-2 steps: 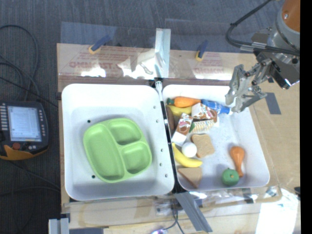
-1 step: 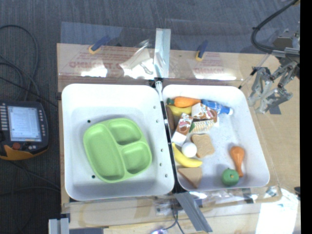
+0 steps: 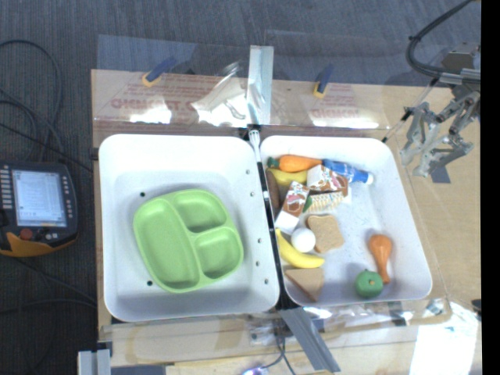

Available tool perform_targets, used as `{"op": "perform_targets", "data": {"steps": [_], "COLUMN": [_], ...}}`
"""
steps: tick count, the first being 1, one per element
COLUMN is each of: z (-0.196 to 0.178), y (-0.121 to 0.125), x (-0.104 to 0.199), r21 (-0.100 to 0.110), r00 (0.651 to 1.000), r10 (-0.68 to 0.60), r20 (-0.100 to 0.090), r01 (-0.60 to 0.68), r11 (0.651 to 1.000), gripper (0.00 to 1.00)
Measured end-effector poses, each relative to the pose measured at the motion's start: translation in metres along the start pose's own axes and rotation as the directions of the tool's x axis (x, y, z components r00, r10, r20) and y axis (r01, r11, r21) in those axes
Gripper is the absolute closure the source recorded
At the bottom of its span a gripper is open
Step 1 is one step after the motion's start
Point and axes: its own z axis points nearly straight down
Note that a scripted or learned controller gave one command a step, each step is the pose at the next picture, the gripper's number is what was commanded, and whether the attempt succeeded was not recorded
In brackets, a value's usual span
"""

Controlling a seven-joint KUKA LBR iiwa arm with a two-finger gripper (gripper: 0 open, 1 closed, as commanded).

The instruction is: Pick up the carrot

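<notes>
Carrot (image 3: 298, 163) lies on its side in the right bin (image 3: 401, 209), top-left corner, green end toward the divider between bins, orange body pointing right. It's just beside the back wall and near the left wall, so tight on those two sides.

Neighbours: banana (image 3: 287, 176) touching it from below, blue bottle (image 3: 346, 170) just to its right, snack packets (image 3: 316, 194) below that. More clutter down the left side of the bin: white egg (image 3: 302, 241), bread slice (image 3: 326, 232), 2nd banana (image 3: 301, 256), brown wedge (image 3: 304, 282) at the front. Chicken drumstick (image 3: 380, 254) and green apple (image 3: 369, 283) sit front-right, well apart from the carrot.

Open room: bare white floor in the bin's right-centre, between the bottle and the drumstick. Top of the carrot is uncovered, nothing lying over it.

Gripper (image 3: 437, 143) is off the bin, up at the right of the view, above the bench surface (image 3: 461, 233) beyond the bin's top-right corner. Well apart from the carrot. Metal linkages hang downward, fingers look spread, nothing between them. Cables (image 3: 437, 30) loop above it.

Left bin (image 3: 117, 209) holds a green divided tray (image 3: 187, 239), roughly centred, tilted a bit. Teach pendant (image 3: 35, 205) on the floor far left.
</notes>
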Motion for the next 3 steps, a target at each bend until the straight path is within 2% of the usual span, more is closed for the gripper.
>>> {"op": "perform_targets", "data": {"steps": [3], "z": [-0.031], "y": [-0.003], "x": [-0.004], "r21": [0.011], "r00": [1.0], "r10": [0.005], "r20": [0.014], "r01": [-0.005], "r11": [1.0], "gripper": [1.0]}}
